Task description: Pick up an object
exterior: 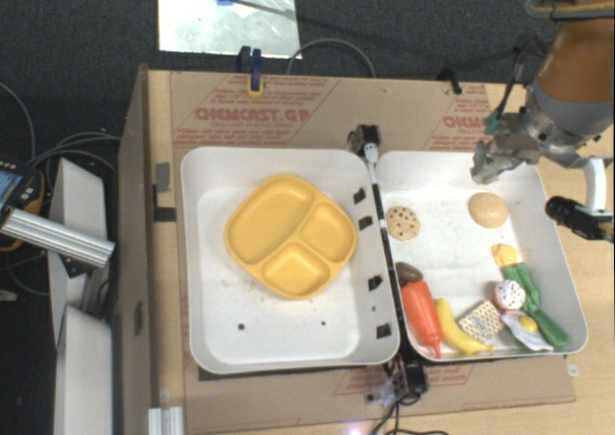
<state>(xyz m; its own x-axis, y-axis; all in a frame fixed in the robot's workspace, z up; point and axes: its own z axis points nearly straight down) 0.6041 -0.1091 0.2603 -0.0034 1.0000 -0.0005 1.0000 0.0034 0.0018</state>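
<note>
Approach step, by my reading: grey arm with orange band (pixel 577 59) reaches in from the right, and its pincer (pixel 488 166) hangs over the far part of the right-hand shallow white bin (pixel 567 279), nothing visible between its tips. Whether the pincer is spread or closed I cannot tell (it is small and blurred at this slant).

Nearest candidate for the pick: pale tan egg-shaped piece (pixel 488 209), lying just below the pincer on the bin floor, apart from it. Next move, as I judge it, calls for a short shift toward that piece, then a straight descent with the tips astride it; the rounded surface could roll out.

Right bin contents: round chocolate-chip cookie (pixel 403 223) near the divider; orange carrot with brown top (pixel 419 313) and yellow banana (pixel 455 326) side by side at the near edge; small patterned cracker-like square (pixel 483 319); corn cob with green husk (pixel 527 299); pink-and-white round piece (pixel 509 295), touching the husk.

Left-hand shallow white bin (pixel 216 327) holds a yellow three-compartment plastic plate (pixel 290 235). Both bins sit on a cardboard-covered desk (pixel 288 111).
</note>
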